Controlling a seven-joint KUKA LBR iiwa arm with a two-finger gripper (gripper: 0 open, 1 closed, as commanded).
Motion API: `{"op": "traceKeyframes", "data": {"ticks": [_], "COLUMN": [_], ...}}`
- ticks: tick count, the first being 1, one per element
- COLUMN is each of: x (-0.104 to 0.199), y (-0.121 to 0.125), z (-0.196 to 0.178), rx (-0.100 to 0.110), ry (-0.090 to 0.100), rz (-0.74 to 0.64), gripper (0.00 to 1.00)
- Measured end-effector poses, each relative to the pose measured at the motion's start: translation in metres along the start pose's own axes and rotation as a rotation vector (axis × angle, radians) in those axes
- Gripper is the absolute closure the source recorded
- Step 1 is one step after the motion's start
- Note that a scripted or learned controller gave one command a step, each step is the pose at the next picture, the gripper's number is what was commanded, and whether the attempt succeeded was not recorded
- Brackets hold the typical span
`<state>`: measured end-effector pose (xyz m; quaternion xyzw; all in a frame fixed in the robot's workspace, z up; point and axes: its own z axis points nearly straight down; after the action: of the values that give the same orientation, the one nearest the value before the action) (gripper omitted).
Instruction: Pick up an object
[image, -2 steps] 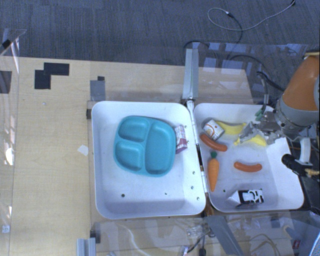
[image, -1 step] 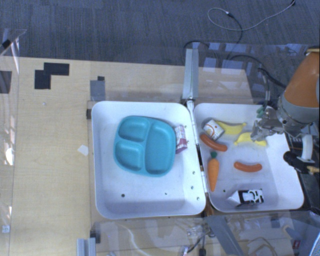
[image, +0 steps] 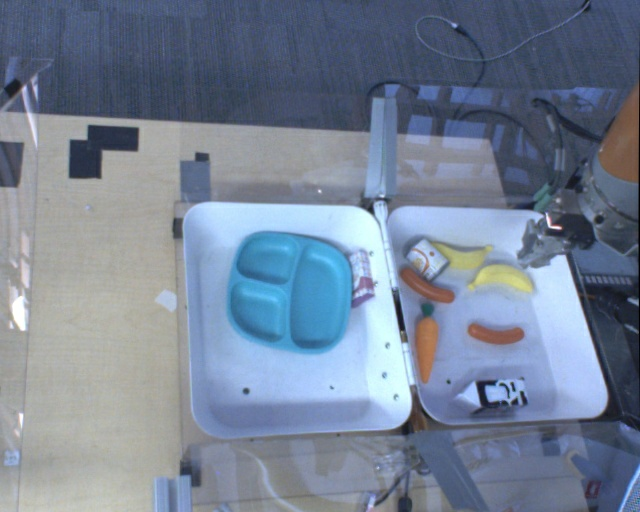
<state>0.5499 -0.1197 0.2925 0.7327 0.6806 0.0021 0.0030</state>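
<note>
Hand (image: 537, 243) above right bin (image: 590, 345), near banana (image: 503, 279), sausage (image: 495, 334) beyond.

Teal plate (image: 290, 290), orange carrot (image: 427, 345)

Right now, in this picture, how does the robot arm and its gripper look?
The arm comes in from the right as a thick rounded body with an orange band, grey below it. The gripper is a small boxy head of grey and black metal parts. Thin dark cables run beside the arm.

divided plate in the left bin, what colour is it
Light blue, the divided plate in the camera view.
</note>
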Motion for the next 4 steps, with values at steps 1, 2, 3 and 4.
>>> {"op": "traceKeyframes", "data": {"ticks": [1, 2, 3, 4], "x": [-0.052, -0.051, -0.026, -0.026], "y": [-0.047, -0.045, -0.056, -0.054], "z": [-0.001, -0.012, 0.003, -0.009], "rx": [0.002, -0.002, 0.003, -0.002], "ry": [-0.001, -0.001, 0.0, -0.001], "rz": [0.172, 0.163, -0.042, -0.047], "gripper": [1.0, 1.0, 1.0, 1.0]}}
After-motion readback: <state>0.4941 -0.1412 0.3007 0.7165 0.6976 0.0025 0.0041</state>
